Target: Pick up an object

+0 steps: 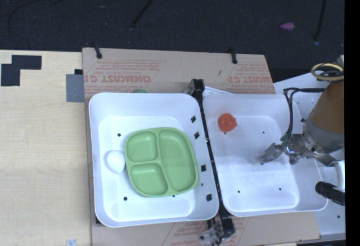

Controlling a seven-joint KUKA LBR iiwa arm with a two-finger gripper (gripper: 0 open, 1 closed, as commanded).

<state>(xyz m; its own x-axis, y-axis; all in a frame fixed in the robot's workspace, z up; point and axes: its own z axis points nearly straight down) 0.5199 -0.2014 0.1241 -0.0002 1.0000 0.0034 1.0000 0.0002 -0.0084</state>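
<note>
The arm is reaching in from the right, and its gripper (272,155) is hanging over the right bin (264,197), near that bin's right side. The fingers (269,155) are pointing left toward the bin's middle; nothing is showing between them, and whether they are spread or pressed together I cannot tell at this size.

A ball (227,122), red-orange, is sitting alone on the right bin's floor near the upper-left corner, well apart from the gripper. It is the one loose thing on the arm's side, so it is probably the target. Sitting close to the bin's wall and the divider, it is leaving little room for a finger on that side, and being round it may roll off if nudged.

In the left bin (104,112), a plate (161,161), green with three compartments, is lying flat and taking up most of the floor. An egg (115,161), white, is resting just beside the plate's left edge, touching it or nearly so.

The pick is not yet made. The next move is likely calling for a shift up and to the left until the gripper is above the ball, then a descent.
</note>
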